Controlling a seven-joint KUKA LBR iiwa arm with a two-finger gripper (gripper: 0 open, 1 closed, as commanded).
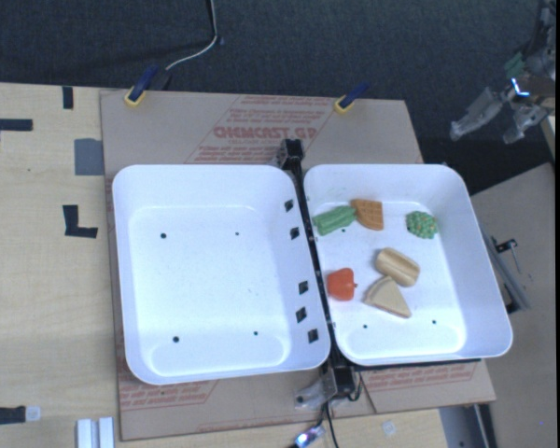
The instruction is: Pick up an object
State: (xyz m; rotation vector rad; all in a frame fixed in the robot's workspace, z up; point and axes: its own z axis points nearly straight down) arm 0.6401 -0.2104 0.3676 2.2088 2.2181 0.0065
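Gripper (515, 110), its finger state impossible to tell, sits outside the right bin (481, 287) beyond its far right corner, so the nearest pickable thing, the green broccoli-like piece (422, 224), lies inside, toward the near-left.

Wooden bench (37, 250), dark carpet (355, 26) behind.

Two smooth white plastic bins (205, 194), faintly glossy, sit on a matt brown cardboard sheet (252, 133) laid over the pale wood-grain surface (37, 175). In the right bin (448, 189), a knobbly green piece (421, 224) lies near smoother tan (397, 266) and orange (341, 284) plastic-looking pieces.
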